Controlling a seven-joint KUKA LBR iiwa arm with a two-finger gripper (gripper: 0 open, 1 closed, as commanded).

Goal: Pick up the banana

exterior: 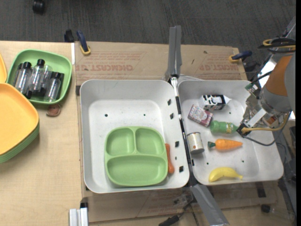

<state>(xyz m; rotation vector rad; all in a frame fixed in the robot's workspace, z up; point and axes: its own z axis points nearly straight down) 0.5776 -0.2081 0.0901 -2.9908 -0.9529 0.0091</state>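
banana (225, 174): smooth yellow skin, slightly glossy, plastic look
carrot (226, 144): smooth orange plastic look, with a soft sheen
green bottle (223, 126): glossy plastic
can (195, 142): bare metal, shiny
pink packet (201, 115): printed wrapper, slightly crinkled
black-and-white carton (215, 101): printed paper or card
green tray (136, 155): matt plastic, smooth
bins (89, 126): white plastic, smooth, dull sheen
bench (42, 182): pale wood, matt
sheet under the bins (122, 62): brown cardboard, printed, matt
yellow plates (16, 121): smooth plastic
floor (141, 8): dark carpet, rough
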